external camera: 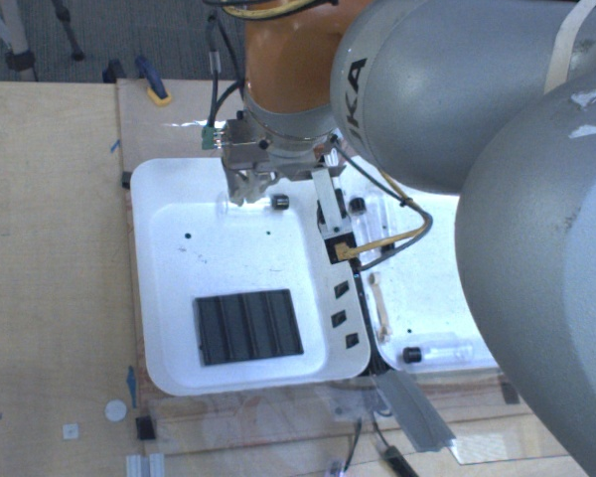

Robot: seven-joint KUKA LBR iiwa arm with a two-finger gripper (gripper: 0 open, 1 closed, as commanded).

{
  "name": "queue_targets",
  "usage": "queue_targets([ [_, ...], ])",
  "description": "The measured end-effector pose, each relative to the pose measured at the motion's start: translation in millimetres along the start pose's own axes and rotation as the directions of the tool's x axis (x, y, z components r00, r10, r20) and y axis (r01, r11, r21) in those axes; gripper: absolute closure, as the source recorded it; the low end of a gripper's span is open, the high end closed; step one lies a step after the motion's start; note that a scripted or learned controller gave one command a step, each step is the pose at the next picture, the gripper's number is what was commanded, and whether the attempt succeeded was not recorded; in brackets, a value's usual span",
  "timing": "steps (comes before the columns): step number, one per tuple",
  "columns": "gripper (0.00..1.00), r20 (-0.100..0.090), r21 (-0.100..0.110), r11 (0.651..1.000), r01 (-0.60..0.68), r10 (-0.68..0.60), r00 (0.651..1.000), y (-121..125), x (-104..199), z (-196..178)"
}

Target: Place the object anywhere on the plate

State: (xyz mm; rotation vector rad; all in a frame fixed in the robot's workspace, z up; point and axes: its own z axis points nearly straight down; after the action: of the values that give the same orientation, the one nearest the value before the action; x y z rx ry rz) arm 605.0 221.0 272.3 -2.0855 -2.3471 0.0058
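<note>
Left bin [159, 266]: dark ribbed plate [248, 326] lying flat at 6 o'clock. Right bin [432, 316]: clear syringe-like object [437, 351] at 6 o'clock, well apart from plate. Gripper [248, 185] above left bin at 12 o'clock; state cannot be told. Bench [50, 266] pale wood.

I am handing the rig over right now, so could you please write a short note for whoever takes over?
End effector: over the far end of the left bin, no object visibly held.
Dark ribbed plate: near end of that bin, nothing on it.
Small dark object: on the bin floor beside the end effector.
Done: nothing placed yet.
Left: grasp the object, set it on the plate.
</note>
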Motion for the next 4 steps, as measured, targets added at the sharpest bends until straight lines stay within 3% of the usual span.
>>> queue_targets([
  [1, 1.0, 0.0, -0.008, 0.994, 0.106, -0.106, 0.994, 38, -13, 15],
  [2, 1.0, 0.0, -0.002, 0.99, 0.14, -0.14, 0.99, 49, -41, 46],
  [4, 1.0, 0.0, -0.002, 0.964, 0.267, -0.267, 0.964, 44, -43, 65],
])
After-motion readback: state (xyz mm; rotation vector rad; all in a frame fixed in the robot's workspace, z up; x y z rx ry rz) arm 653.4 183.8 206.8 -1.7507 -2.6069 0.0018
